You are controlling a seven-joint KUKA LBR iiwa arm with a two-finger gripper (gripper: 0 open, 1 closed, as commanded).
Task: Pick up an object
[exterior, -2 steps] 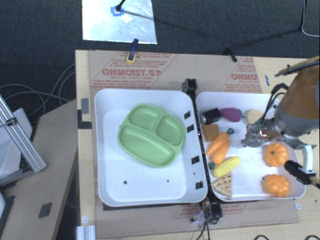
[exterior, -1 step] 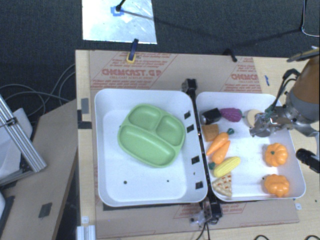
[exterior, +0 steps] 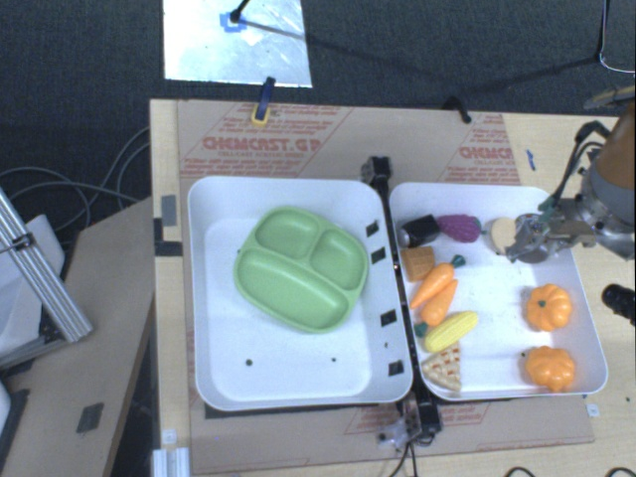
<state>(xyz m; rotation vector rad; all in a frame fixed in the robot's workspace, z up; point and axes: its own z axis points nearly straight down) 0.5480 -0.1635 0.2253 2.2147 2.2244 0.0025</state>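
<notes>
My gripper (exterior: 525, 238) hangs over the upper right part of the right bin (exterior: 497, 286), just right of a pale round item (exterior: 502, 233). A purple eggplant (exterior: 459, 228) and a black piece (exterior: 419, 230) lie at the bin's top left. Down the left side lie an orange block (exterior: 418, 262), a carrot (exterior: 434, 284), a corn cob (exterior: 449, 329) and a waffle-like wedge (exterior: 443, 369). Two orange pumpkins (exterior: 548, 307) (exterior: 551, 367) sit at the right, below the gripper. Nothing shows between the gripper's fingers.
The left bin (exterior: 214, 296) holds a green divided plate (exterior: 301, 267). The grey arm (exterior: 608, 182) comes in from the right edge. A cardboard sheet (exterior: 328, 142) lies under both bins, with a yellow-and-blue clamp (exterior: 263, 102) at its far edge.
</notes>
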